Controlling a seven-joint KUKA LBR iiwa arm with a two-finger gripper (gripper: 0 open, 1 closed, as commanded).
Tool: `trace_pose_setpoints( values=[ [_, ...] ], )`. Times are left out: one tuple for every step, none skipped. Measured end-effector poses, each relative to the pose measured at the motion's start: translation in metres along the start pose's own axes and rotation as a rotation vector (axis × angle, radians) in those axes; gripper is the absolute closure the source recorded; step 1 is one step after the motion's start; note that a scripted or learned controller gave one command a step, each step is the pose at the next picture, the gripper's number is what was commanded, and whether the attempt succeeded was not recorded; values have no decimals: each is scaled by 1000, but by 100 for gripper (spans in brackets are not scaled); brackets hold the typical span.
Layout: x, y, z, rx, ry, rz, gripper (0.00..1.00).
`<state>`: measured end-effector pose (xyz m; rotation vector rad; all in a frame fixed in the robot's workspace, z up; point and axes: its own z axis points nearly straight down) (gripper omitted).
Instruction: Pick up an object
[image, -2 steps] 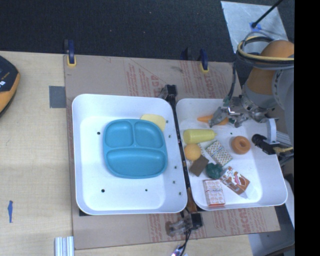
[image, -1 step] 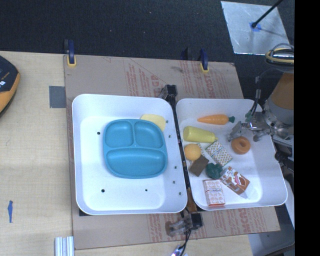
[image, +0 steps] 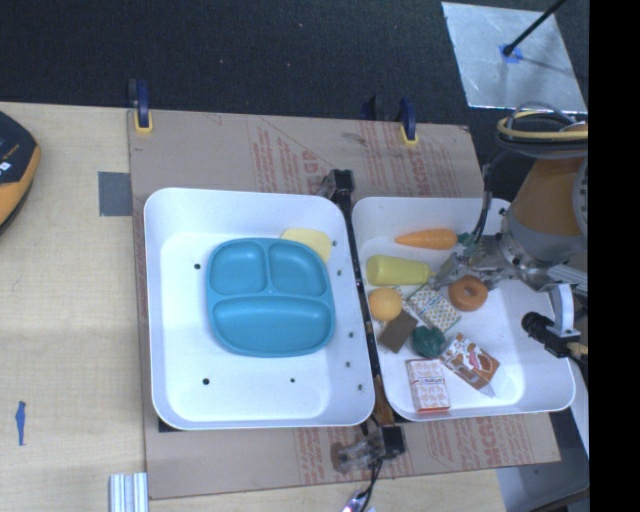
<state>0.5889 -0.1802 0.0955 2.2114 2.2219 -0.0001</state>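
The right bin (image: 545, 385) holds a jumble of small items. An orange carrot (image: 426, 239) lies at the back, with a yellow oblong piece (image: 397, 270) in front of it. Lower down sit an orange ball (image: 384, 304), a brown doughnut (image: 467, 294), a patterned packet (image: 434, 307), a brown block (image: 398, 332) and a dark green lump (image: 428, 342). Two small printed cartons (image: 428, 385) (image: 470, 362) lie near the front. My gripper (image: 468, 262) hangs low over the bin, just behind the doughnut and right of the carrot. Nothing shows in its grasp.
The left bin (image: 180, 380) carries a blue divided plate (image: 269, 296) with a pale yellow piece (image: 308, 241) behind it. The grey arm with its orange band (image: 545, 195) covers the right bin's far right corner. A black fitting (image: 545, 330) juts in at the right rim.
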Motion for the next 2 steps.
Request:
trace_pose_setpoints(
  values=[
    [-1, 0, -10, 3, 0, -1, 100],
    [63, 66, 5, 24, 5, -2, 100]
  ],
)
